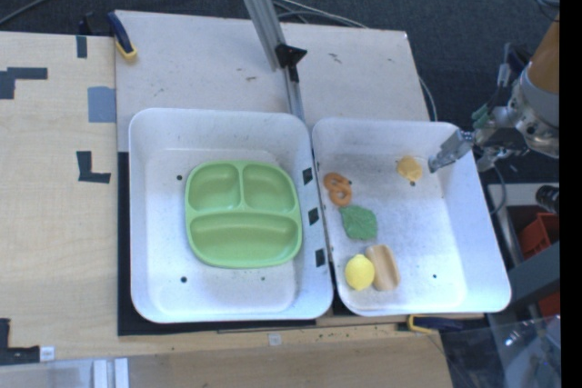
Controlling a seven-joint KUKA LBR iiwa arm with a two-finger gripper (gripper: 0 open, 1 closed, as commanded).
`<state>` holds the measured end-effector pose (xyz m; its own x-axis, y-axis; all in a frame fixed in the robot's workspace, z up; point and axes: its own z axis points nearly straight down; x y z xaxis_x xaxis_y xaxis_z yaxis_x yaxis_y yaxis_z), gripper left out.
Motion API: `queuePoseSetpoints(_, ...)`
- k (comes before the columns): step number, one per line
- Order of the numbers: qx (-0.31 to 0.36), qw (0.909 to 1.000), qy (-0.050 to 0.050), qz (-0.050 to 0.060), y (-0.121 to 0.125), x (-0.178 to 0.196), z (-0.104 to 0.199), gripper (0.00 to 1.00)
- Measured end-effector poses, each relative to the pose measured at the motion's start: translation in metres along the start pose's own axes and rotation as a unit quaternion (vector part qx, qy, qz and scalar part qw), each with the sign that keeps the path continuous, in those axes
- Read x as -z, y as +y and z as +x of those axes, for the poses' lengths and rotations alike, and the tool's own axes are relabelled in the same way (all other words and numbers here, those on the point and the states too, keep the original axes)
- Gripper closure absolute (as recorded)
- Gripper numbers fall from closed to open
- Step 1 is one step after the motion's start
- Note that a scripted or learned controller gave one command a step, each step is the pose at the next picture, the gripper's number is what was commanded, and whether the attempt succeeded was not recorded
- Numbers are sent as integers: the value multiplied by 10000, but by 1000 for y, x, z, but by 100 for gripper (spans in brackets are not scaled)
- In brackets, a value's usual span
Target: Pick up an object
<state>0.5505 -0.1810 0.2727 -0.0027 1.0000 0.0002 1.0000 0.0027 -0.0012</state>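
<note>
Reaching in from the right, the grey arm with its orange band held the claw (452, 152) over the right edge of the right-hand shallow white bin (473, 282). A single dark finger (446, 154) showed, slanting down toward the bin floor; whether the claw was wide or narrow could not be told, and nothing was visible in its grip.

Just left of that finger lay a small yellow-orange lump (409, 167), close to it yet apart. Further left, near the wall shared by the two bins, sat an orange pretzel-shaped toy (337, 188). A crumpled green leaf-like piece (359, 223) lay just below the pretzel. Toward the near end of the bin, a yellow lemon-shaped toy (359, 272) rested touching a tan hot-dog bun toy (385, 268) on its right.

In the left-hand shallow white bin (155, 195), a light green plastic plate with three compartments (243, 213) lay flat near the middle. Both bins stood side by side on the pale wooden surface (55, 223), and a grey metal rail (259, 0) rose at a slant behind them. A blue-and-yellow clamp (122, 36) gripped the far left corner of the board.
</note>
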Motion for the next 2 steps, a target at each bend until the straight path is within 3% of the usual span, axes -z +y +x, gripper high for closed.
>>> queuePoseSetpoints(1, 1, 10000, 1, -1, 0, 0, 0, 0)
queuePoseSetpoints(2, -5, 10000, 2, 31, 6, -60, -3, 0)
